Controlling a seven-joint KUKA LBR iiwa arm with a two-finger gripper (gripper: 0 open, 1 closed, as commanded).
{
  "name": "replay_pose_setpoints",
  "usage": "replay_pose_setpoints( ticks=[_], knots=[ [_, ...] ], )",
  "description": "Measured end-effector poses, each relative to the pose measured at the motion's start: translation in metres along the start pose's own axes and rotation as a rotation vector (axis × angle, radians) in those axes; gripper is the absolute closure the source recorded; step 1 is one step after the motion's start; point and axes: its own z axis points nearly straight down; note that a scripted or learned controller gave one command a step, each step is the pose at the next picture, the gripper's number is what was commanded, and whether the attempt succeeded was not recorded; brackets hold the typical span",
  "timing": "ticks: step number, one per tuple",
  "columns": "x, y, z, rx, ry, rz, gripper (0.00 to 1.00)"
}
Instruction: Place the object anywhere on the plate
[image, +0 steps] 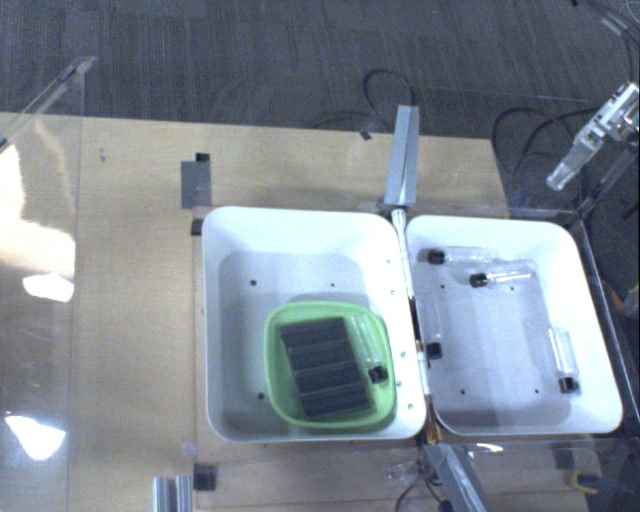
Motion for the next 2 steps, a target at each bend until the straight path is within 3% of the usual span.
replay_pose_setpoints(
  ticks=[1,2],
  knots=[
    [-0.044,-0.021,0.001,0.002,0.0,0.116,0.0],
    [-0.081,-0.018,0.002,0.002,-0.001,0.234,0.0]
  ],
)
